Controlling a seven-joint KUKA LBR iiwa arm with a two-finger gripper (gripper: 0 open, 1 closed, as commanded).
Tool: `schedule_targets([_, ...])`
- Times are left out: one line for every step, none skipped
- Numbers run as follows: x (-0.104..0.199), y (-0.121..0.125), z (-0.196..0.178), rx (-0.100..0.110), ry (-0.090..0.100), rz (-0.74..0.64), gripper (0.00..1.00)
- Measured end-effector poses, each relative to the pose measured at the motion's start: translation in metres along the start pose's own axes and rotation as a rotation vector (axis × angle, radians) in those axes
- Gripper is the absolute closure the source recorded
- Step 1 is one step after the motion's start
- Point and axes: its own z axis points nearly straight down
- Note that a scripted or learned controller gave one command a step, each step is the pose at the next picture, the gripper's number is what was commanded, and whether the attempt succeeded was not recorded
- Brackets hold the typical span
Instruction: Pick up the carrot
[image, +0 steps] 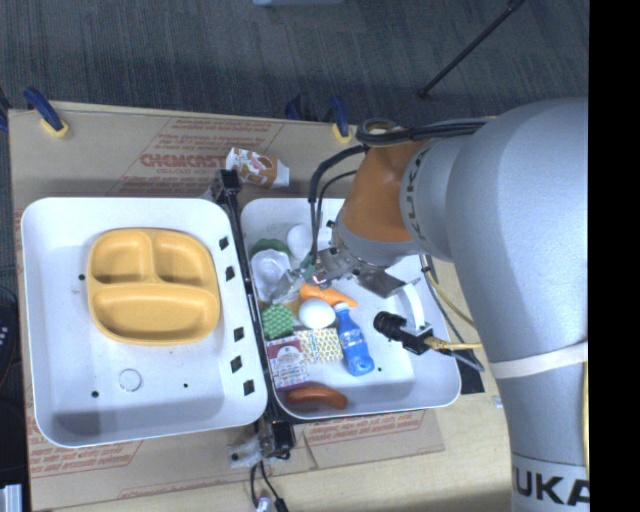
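You see the tool (318, 270) low in the right bin (435, 385), directly above the carrot (326, 295); its grip state cannot be determined. The carrot lies touching a white egg (317, 314), beside a blue bottle (352, 342). The left bin (40, 300) holds a yellow divided tray (153, 283).

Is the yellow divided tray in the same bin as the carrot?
No: the yellow divided tray lies in the left bin, while the carrot is in the right bin.
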Motion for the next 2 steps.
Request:
schedule_targets([0.000, 0.000, -0.010, 0.001, 0.001, -0.004, 1.00])
schedule_targets([0.081, -0.013, -0.112, -0.003, -0.001, 0.030, 1.00])
